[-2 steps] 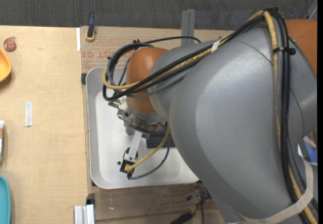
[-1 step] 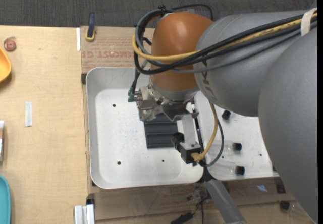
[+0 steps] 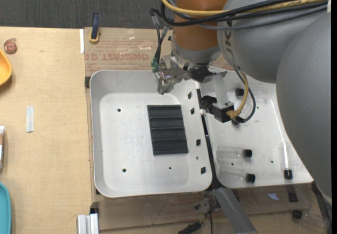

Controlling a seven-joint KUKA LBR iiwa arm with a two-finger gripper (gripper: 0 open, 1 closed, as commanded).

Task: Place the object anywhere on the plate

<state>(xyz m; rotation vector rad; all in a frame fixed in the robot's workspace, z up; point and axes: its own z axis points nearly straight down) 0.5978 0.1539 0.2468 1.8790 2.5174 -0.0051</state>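
Note:
A black ridged plate (image 3: 167,129) lies flat in the middle of the left white bin (image 3: 105,138). My gripper (image 3: 165,81) hangs below the orange band, over the back part of the left bin, just behind the plate's far edge. I see nothing clearly in its grasp. Three clear vials with black caps lie in the right bin (image 3: 263,122): one (image 3: 234,152) near its centre, one (image 3: 238,177) at the front and one (image 3: 284,160) at the right. A small black piece (image 3: 239,92) sits near the back.
The grey arm covers the upper right of the view and much of the right bin. On the wooden bench to the left are an orange dish (image 3: 3,69), a pink disc (image 3: 9,46), a small white strip (image 3: 29,119) and a teal object (image 3: 3,209). A blue clamp (image 3: 95,26) sits behind the left bin.

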